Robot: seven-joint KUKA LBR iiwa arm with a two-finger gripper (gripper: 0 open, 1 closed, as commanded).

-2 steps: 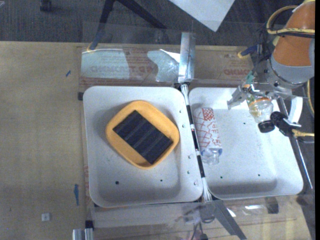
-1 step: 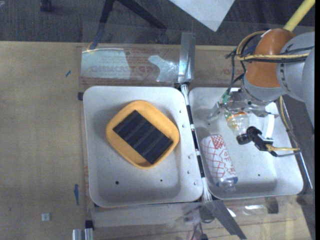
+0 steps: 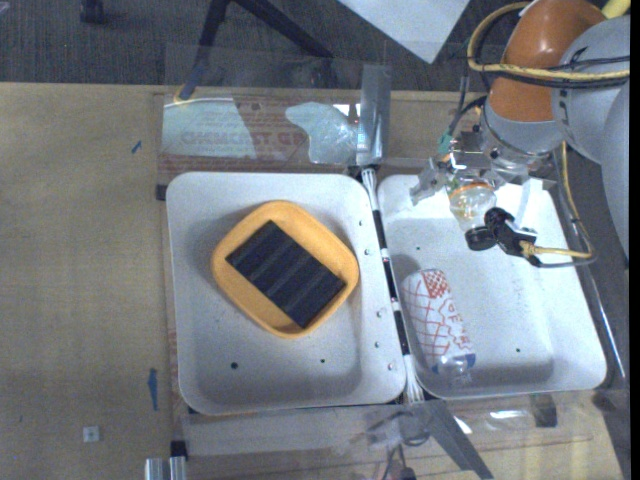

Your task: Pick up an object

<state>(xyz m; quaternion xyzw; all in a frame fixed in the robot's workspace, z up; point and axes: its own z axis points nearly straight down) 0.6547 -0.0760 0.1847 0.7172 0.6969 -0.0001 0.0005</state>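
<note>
A yellow-orange dish-like object with a black ribbed panel (image 3: pixel 285 268) lies in the middle of the left bin (image 3: pixel 200 368). A clear plastic bottle with a red-and-white checked label (image 3: pixel 440 320) lies on its side along the left wall of the right bin (image 3: pixel 560 348). My gripper (image 3: pixel 462 190) hangs over the far part of the right bin, up and right of the bottle and well apart from it. A small translucent yellowish shape sits just under the gripper; what it is cannot be made out.
A black fitting with a yellow cable (image 3: pixel 497 232) hangs off the wrist over the right bin. The ridge between the bins (image 3: pixel 388 288) runs down the middle. A clear plastic sheet and metal bracket (image 3: pixel 340 128) stand behind the bins.
</note>
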